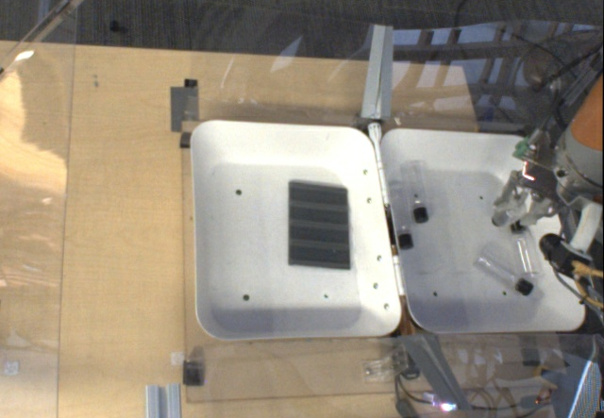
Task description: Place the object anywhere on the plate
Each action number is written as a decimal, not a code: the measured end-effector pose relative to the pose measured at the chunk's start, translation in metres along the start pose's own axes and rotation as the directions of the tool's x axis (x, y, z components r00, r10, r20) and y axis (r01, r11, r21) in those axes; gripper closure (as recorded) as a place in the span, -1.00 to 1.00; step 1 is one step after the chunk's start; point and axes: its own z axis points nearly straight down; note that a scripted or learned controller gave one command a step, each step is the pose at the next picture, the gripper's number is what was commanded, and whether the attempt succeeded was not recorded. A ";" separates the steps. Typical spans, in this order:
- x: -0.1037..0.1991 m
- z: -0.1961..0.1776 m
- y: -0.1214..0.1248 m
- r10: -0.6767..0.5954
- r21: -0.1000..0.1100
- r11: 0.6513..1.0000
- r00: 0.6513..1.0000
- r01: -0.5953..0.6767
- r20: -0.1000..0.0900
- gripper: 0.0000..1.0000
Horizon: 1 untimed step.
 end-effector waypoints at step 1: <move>0.074 -0.015 0.024 0.135 0.002 0.991 0.991 -0.135 0.000 1.00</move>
